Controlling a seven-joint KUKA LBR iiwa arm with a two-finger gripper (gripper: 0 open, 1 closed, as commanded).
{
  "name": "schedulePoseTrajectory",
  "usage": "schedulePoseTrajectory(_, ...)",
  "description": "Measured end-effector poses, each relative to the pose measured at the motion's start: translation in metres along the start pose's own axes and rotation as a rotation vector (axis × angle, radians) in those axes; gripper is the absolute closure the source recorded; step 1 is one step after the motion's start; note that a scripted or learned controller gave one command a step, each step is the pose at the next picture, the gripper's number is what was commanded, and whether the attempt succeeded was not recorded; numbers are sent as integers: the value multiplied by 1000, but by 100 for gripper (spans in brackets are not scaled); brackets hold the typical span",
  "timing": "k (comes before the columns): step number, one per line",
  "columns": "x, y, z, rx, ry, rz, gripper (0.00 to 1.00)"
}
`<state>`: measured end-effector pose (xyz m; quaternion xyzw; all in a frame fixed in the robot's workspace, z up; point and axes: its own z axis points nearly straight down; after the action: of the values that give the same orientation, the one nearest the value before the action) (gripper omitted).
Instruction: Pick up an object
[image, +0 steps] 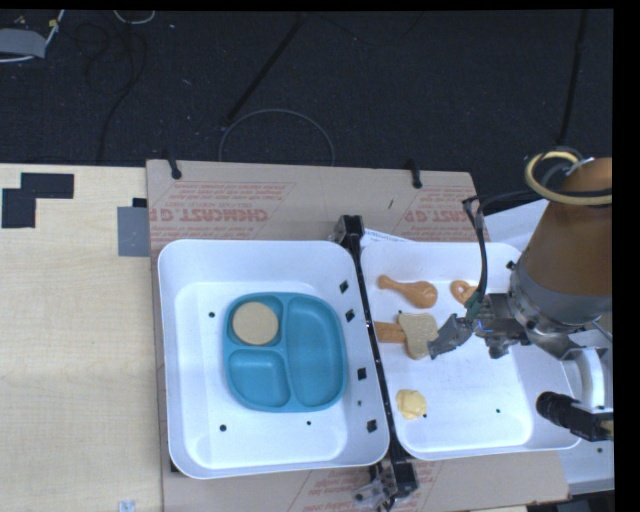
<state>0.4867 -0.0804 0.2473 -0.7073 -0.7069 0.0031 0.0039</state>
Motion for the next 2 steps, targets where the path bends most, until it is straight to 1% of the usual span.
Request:
schedulePoseTrajectory(1,0,1,-4,-8,-1,-1,0)
schedulePoseTrajectory(2,9,5,45,-1,1,-1,0)
